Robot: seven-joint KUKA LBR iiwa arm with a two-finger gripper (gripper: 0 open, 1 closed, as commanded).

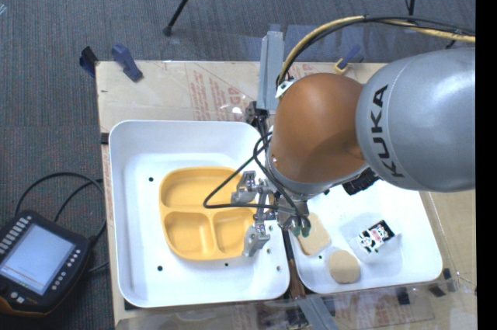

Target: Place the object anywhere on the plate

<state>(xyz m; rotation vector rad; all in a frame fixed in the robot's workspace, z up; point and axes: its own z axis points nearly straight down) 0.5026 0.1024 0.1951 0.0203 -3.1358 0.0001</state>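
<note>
Object identity is left open by the task; nothing is seen between the fingers, whose spread cannot be told. The gripper [260, 226] is held over the right edge of the yellow plate [196, 221]. Right of the plate, a tan slice [315, 235], round piece [344, 266] and carton [377, 236] (likely candidates) lie unplaced.

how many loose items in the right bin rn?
3 visible. A tan flat piece by the bin's left wall, a round tan lump near the front edge, a small black-and-white carton to their right. The arm covers the bin's back part, so more may be hidden.
</note>
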